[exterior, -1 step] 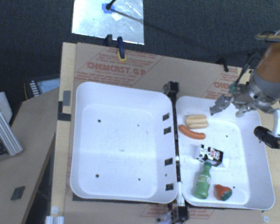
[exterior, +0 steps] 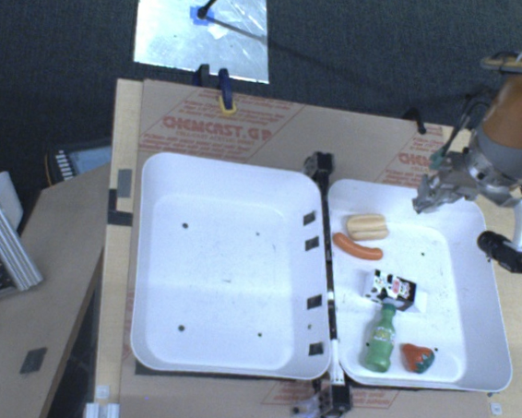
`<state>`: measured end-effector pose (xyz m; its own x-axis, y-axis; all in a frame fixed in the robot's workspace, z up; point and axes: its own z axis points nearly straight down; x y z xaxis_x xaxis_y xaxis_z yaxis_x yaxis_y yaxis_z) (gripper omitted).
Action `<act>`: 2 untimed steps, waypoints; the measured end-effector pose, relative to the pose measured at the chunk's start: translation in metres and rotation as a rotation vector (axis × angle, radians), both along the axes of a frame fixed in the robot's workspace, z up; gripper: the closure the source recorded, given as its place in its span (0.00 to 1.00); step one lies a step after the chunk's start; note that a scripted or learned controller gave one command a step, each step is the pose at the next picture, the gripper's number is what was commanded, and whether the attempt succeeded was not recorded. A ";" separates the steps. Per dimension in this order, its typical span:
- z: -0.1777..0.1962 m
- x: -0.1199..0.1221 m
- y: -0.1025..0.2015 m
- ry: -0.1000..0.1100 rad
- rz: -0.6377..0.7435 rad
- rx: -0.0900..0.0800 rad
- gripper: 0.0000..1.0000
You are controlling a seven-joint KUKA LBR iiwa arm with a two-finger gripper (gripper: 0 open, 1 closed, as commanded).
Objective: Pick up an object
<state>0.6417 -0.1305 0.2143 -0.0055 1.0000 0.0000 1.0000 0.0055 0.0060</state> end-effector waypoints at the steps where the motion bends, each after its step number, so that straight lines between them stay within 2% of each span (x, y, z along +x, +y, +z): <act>1: 0.142 -0.038 0.070 -0.012 0.006 0.001 1.00; 2: 0.159 -0.022 0.116 0.000 0.004 0.001 1.00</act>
<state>0.6195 -0.0148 0.3733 -0.0098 1.0000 0.0014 0.9999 0.0098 0.0058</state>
